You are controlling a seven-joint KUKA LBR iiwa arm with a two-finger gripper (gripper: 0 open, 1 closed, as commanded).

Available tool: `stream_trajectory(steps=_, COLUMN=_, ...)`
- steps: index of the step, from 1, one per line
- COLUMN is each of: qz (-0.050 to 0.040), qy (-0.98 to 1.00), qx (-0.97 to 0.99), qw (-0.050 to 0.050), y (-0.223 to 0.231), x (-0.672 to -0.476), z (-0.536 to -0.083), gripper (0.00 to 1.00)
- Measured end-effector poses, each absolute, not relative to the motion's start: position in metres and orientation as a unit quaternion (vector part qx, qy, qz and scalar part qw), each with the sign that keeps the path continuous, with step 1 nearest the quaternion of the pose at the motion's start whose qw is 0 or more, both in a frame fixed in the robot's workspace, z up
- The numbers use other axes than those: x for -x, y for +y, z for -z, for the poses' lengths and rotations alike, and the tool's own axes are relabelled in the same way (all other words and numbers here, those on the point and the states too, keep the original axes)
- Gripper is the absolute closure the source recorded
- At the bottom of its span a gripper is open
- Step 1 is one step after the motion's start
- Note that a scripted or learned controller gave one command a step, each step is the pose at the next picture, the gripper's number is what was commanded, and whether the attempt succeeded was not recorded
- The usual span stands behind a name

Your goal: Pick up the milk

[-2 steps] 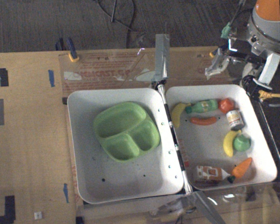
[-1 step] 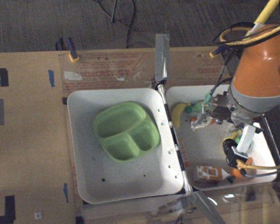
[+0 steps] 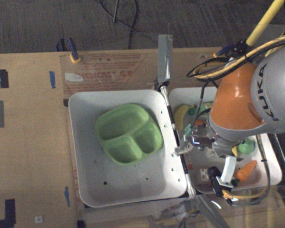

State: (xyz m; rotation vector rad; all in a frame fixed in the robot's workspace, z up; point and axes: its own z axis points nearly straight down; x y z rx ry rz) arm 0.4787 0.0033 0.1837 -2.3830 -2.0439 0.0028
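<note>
- One bench (image 3: 30,155), brown, bears everything.
- One grey arm (image 3: 272,90) with an orange band reaches in from the right and covers much of the right bin.
- Two white bins sit side by side: the left bin (image 3: 87,152) and the right bin (image 3: 275,172).
- One green plate (image 3: 129,133) with three compartments lies in the left bin, towards its far side.
- One yellow thing (image 3: 182,115) lies at the far left of the right bin.
- One orange carrot (image 3: 246,169) lies near the right bin's near edge, with one small green thing (image 3: 247,146) just beyond it.
- One small pale thing (image 3: 202,174) lies at the right bin's near left; I cannot tell whether it is the milk.
- One gripper (image 3: 188,141) hangs over the right bin's left edge; whether it is wide or narrow cannot be told.
</note>
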Motion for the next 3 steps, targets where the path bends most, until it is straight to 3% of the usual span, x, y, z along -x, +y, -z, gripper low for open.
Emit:
stream_trajectory(steps=1, qz=-0.0001, qy=-0.660, qx=0.751, qw=0.000, y=-0.066, x=-0.479, z=-0.184, gripper=0.00)
stream_trajectory(steps=2, qz=0.0005, qy=-0.727, qx=0.686, qw=-0.001, y=-0.019, x=-0.552, z=-0.293, gripper=0.00)
stream_trajectory(steps=3, qz=-0.0003, qy=-0.713, qx=0.701, qw=0.001, y=-0.071, x=-0.479, z=-0.184, gripper=0.00)
